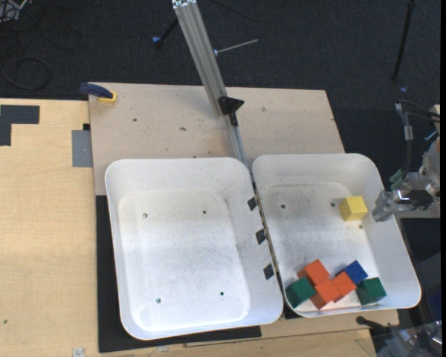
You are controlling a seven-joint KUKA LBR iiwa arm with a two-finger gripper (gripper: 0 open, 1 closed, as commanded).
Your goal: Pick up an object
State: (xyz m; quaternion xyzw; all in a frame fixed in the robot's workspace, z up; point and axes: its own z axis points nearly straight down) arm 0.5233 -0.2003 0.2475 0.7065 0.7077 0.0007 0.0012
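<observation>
Presently, at the right edge of the camera view, the gripper (pixel 384 205) sits just outside the right bin's rim, level with the yellow cube; how it is set cannot be told, and nothing is seen in its hold.

Right bin (pixel 312 171) — white, shallow, contents counted:
- yellow cube (pixel 353 208), one, alone near the right wall, closest to the gripper
- orange blocks (pixel 328 282), three, clustered at the near end, touching one another
- green blocks (pixel 300 291), two — one at each end of the cluster
- blue block (pixel 355 271), one, at the back of the cluster, against an orange block

Left bin (pixel 178 244) — white, one, speckled floor with small dark holes.

Between the bins: three black clips (pixel 260 236) along the shared rims.

Behind: one aluminium rail (pixel 206 58), slanted, with a checkered tag at its top. One blue-and-yellow clamp (pixel 99 92) sits on the board's far left corner.

No legible writing or brand marks.
</observation>
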